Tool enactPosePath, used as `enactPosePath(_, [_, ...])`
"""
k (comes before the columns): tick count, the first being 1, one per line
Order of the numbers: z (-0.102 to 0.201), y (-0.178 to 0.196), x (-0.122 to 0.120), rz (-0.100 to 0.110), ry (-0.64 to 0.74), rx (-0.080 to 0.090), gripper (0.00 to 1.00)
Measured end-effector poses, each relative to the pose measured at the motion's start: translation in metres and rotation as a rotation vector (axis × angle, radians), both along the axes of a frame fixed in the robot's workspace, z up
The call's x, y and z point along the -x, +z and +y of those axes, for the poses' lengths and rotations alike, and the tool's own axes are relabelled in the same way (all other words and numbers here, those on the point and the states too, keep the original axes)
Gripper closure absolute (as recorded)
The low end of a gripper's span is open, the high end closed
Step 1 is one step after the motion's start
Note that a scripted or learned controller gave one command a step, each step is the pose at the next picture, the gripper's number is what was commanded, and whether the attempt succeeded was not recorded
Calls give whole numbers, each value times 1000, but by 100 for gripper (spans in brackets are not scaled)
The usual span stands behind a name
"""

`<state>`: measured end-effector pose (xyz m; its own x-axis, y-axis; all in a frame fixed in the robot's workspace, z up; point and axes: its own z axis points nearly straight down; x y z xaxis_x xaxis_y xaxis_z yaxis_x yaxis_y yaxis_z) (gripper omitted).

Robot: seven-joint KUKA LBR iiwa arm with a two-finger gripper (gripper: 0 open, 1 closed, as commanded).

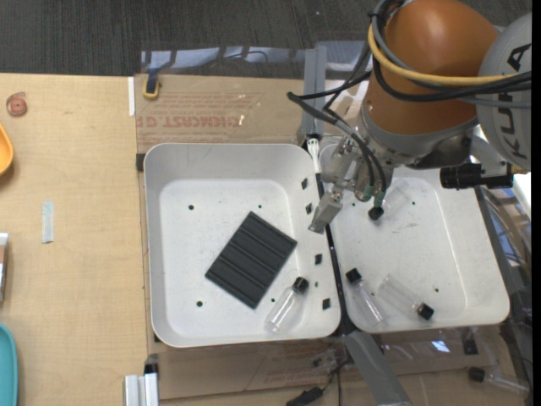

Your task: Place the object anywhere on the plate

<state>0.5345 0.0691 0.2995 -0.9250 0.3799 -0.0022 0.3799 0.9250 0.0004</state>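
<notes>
While arm reaches from right, tool above bins' divide.

Bench carrying 2 white bins

The left bin and right bin are sitting side by side, rims touching, on brown cardboard that is lying over the bench's right part.

A brown cardboard sheet is laid under two white bins, and an orange dish is seen at the wooden bench's left edge.
</notes>
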Motion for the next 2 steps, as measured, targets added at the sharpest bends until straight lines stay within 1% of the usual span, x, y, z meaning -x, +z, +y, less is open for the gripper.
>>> enactPosePath(1, [11,34,-56,-2,336,0,0])
enactPosePath(2, [58,87,-115,-1,11,0,0])
